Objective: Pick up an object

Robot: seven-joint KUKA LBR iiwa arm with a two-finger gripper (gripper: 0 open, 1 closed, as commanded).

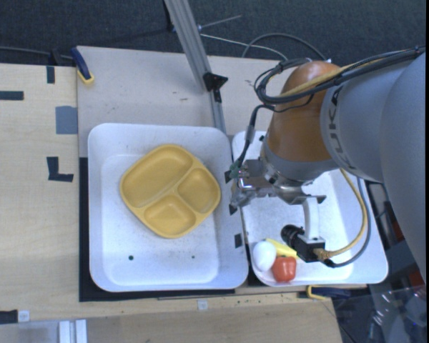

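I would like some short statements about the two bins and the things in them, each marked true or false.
1. The yellow plate lies in the left bin. True.
2. The plate has three compartments. True.
3. A red thing lies on the plate. False: the red thing lies in the right bin, at its near left corner.
4. The white ball touches the red thing. True, as far as the view shows.
5. The arm hangs over the left bin. False: it is over the right bin.
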